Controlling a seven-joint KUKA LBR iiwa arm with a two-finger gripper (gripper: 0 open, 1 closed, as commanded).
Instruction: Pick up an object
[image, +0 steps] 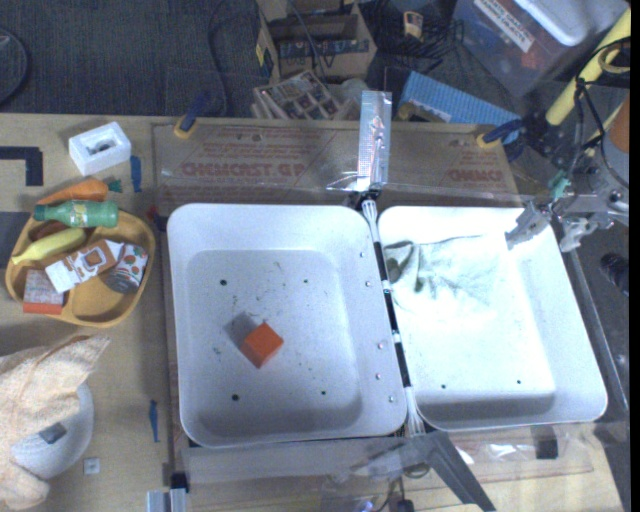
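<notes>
At the far right corner of the right bin (590, 400), the claw (545, 222) is hovering over the rim; we are seeing two pale prongs standing apart, with nothing between them. Directly beneath and to its left we are looking at smudged grey-green marks on the bin floor, and a small dark scrap (398, 262) is lying against the divider, across the bin from the claw. Well apart from the claw, over the divider and toward the near side, the orange block (263, 344) is sitting tilted on the floor of the left bin (200, 250), a grey patch beside it that may be its shadow or a second piece; we cannot tell which. Beyond that bin, farthest from the claw, a yellow bowl (20, 285) is holding a green bottle (80, 213) and toy food.

We are judging the risks ahead: the block is lying cornerwise, so prongs closing on its edges could squirt it aside; a descent where the claw is now would be closing on bare floor or clipping the rim.
</notes>
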